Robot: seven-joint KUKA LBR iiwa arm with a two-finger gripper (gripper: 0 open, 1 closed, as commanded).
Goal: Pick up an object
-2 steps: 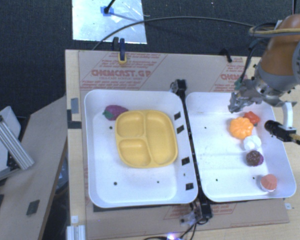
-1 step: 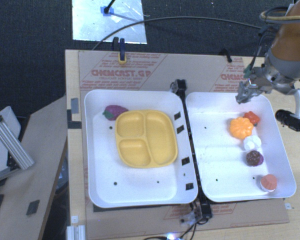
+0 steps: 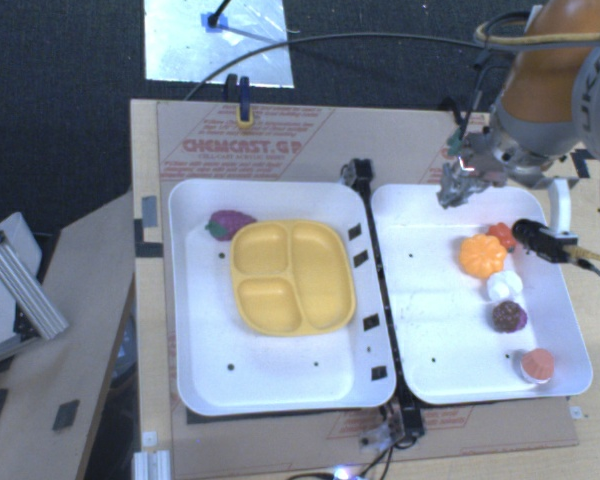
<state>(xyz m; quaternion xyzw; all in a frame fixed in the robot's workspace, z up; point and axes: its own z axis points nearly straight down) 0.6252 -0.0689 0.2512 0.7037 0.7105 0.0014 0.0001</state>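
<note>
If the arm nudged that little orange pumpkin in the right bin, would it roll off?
Probably a bit: the orange pumpkin looks round and lobed, so it may wobble rather than roll far. A red piece beside it and the bin wall would likely stop it. It looks like a light toy.

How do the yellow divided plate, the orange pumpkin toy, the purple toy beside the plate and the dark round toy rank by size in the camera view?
1. yellow divided plate, by far the largest
2. orange pumpkin toy
3. purple toy, close to the pumpkin, so that order is unsure
4. dark round toy
</note>
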